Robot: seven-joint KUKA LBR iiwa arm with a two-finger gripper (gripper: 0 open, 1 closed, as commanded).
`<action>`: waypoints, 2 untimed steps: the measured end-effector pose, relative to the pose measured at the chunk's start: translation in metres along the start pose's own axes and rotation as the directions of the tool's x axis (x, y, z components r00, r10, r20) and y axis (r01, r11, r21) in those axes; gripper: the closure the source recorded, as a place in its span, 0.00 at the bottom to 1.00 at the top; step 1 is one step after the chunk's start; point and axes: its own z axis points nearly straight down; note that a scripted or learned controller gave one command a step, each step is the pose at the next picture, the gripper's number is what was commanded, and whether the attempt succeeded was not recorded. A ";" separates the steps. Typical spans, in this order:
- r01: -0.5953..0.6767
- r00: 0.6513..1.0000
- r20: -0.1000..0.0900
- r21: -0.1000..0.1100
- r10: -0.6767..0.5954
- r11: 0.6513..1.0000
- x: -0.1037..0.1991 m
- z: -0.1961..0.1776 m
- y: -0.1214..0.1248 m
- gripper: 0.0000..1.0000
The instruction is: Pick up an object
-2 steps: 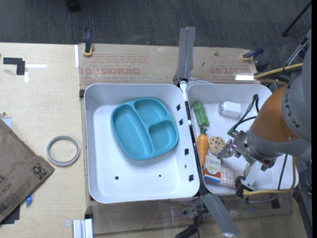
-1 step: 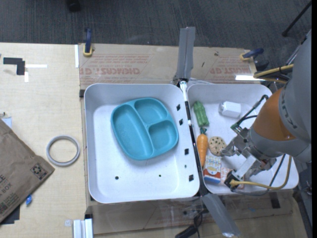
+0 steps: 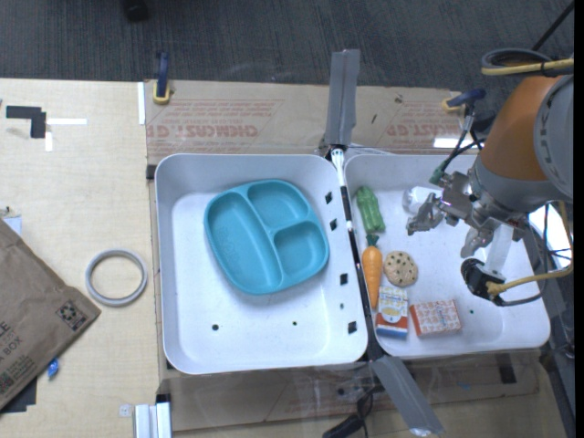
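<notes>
Nearest the front edge of my right bin [image 3: 525, 334] lay two small boxes side by side: one little carton [image 3: 393, 311] with blue and white on it, and one flat red box [image 3: 436, 318]. Just behind the carton sat one round cookie [image 3: 400, 268]. One orange carrot [image 3: 371, 272] lay along the left wall, just beside the cookie. Behind the carrot lay one green pickle-like thing [image 3: 370, 210], also by that wall. So I counted five things I could pick, all crowded to the left side and front. The middle and right of that bin had bare white floor.

My tool [image 3: 427, 213] hung over the far middle of the bin, near the green thing but apart from it. I could not tell its grip.

The left bin [image 3: 182, 318] held one blue plate [image 3: 265, 235] with three parts. One tape ring [image 3: 116, 276] lay on the surface [image 3: 73, 199] to the left.
</notes>
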 end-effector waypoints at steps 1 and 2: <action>-0.046 0.999 -0.001 0.002 0.046 0.999 -0.065 0.061 -0.027 0.00; 0.292 0.957 0.001 -0.015 -0.292 0.956 -0.032 0.094 -0.049 0.00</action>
